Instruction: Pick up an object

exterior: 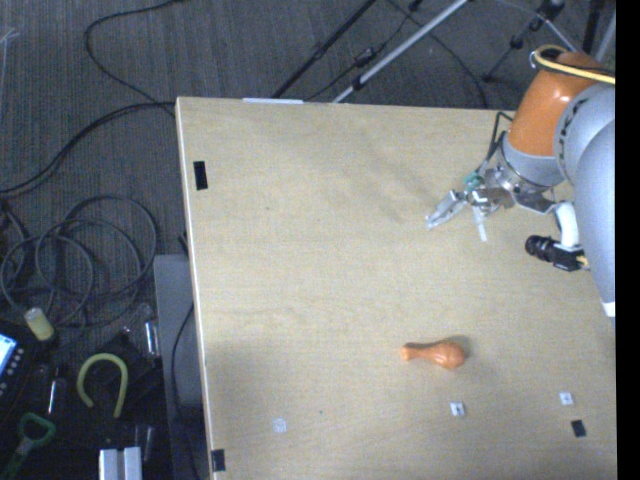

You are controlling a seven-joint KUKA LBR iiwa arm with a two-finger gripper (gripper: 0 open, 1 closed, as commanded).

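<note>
Camera view: pincer (pixel 458 217) poised over the worktop (pixel 300 268), fingers spread and grasping nothing.

The pincer hangs near the worktop's right edge, toward the far side, its two thin metal fingers splayed apart, one reaching left and one pointing down toward the near edge. Behind it the grey arm (pixel 590 168) with its orange band (pixel 548 108) comes in from the right. An orange, pear-shaped object (pixel 437 353) lies on its side on the bare tan surface, well apart from the pincer, closer to the near edge and right of the middle, narrow end to the left. Small black and white markers (pixel 457 408) dot the near right corner. Past the left edge, cables (pixel 70 258) coil on the dark floor (pixel 90 88).
</note>
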